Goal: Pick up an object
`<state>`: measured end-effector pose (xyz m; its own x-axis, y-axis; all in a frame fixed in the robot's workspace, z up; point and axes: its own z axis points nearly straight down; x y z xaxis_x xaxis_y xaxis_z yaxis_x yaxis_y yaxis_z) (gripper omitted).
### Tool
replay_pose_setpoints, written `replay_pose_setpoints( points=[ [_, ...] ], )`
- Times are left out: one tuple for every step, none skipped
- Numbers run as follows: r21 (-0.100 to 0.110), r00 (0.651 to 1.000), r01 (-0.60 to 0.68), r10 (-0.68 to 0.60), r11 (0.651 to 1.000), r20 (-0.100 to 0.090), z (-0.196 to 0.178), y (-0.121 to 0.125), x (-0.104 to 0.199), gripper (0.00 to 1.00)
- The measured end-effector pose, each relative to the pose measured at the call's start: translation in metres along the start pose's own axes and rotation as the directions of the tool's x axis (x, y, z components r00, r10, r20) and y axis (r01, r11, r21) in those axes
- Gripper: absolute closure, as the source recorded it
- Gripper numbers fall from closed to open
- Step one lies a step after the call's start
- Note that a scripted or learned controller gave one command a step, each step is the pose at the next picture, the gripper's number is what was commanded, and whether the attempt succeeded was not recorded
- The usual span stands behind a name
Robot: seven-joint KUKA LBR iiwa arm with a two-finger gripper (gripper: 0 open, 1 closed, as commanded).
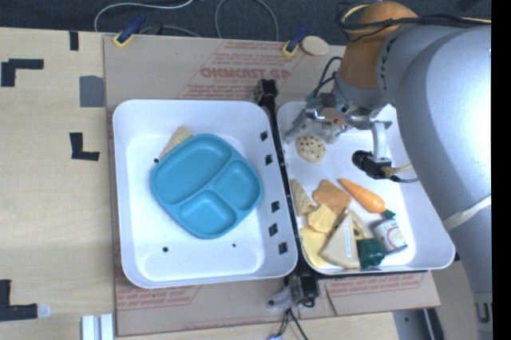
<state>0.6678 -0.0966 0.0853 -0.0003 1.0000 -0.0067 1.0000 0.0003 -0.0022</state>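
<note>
Grey metal pincer [318, 116], hung below the orange-banded wrist at the far end of the right bin [431, 239], with its fingers too blurred against the white floor to tell their spread and nothing visibly between them. Just beside it, toward the near side of the desk, lies a round speckled cookie [310, 147], the closest candidate and one with no long axis to align to, so a short descent toward the near side looks sufficient. Farther out, an orange carrot [363, 195] lies slantwise, and beyond it a heap of pale food pieces [331, 231] fills the near corner.
</note>
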Motion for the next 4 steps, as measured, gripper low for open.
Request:
replay_pose_setpoints(
  points=[
    [-0.001,1.0,0.0,0.0,1.0,-0.004,0.0001,0.0005,-0.0022,0.0],
    [-0.001,1.0,-0.001,0.001,1.0,-0.001,-0.0001,0.0002,-0.0002,0.0],
    [-0.001,1.0,0.0,0.0,1.0,-0.001,0.0,0.0002,-0.0004,0.0],
    [-0.001,1.0,0.0,0.0,1.0,-0.001,0.0,0.0002,-0.0005,0.0]
  ],
)
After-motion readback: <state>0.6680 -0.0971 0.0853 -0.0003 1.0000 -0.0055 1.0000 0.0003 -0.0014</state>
